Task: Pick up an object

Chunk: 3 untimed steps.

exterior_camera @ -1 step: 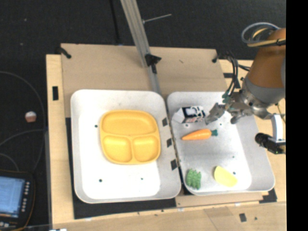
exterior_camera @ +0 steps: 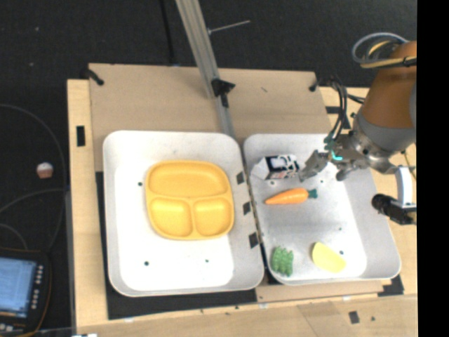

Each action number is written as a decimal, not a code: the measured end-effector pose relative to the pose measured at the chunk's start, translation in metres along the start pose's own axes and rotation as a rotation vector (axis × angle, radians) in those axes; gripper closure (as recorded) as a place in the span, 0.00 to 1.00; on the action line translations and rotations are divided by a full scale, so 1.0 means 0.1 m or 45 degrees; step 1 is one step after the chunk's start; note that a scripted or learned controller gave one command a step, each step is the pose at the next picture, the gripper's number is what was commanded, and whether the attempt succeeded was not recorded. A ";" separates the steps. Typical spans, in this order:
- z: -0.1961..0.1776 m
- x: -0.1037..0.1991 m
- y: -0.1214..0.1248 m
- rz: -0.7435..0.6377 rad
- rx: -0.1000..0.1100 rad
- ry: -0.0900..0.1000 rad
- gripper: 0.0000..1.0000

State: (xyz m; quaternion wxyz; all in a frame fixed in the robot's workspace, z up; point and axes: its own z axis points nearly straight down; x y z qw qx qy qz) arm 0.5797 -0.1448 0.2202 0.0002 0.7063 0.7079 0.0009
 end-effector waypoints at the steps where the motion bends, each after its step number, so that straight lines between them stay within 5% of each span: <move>1: 0.51 -0.09 -0.08 0.005 0.007 -0.003 0.00; 2: 1.14 -0.08 -0.09 0.005 0.009 -0.002 0.00; 3: 1.19 -0.09 -0.09 0.006 0.002 -0.003 0.00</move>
